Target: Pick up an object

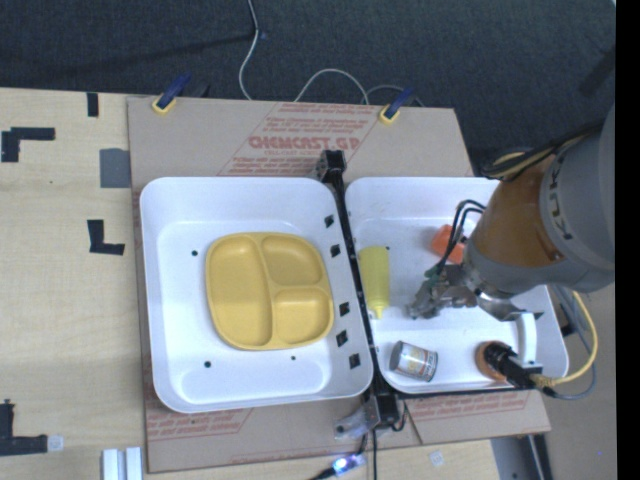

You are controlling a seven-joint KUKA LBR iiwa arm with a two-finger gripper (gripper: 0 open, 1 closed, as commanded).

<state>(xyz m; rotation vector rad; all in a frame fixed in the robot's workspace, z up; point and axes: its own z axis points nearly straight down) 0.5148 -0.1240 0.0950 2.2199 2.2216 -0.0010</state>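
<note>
As the pincer (428, 303) hangs low over the floor of the right-hand shallow white plastic bin (420, 186), I cannot tell from my screen whether it is wide or narrow; its tip is a dark tangle against the white. I see nothing gripped in it.

Just to its left lies the stubby yellow rounded plastic piece (375, 278), stretched far-to-near along the bin's left wall, and I judge it the closest candidate for the pick. It looks light, stiff and smooth, so probably slippery. I would take it across its narrow width near the middle, where the sides run roughly parallel, rather than at the rounded ends.

Nearer to me, and apart from the pincer, a small silver metal can (412, 361) lies on its side. It should be rigid but would roll if nudged, so any grip across its round body has to be centred.

Farther off, a small orange object (443, 238) peeks out, too hidden to name. Over in the left-hand white bin (160, 268) rests a yellow divided plastic plate (268, 290), broad and shallow, a poor thing to pinch except at its rim.
</note>
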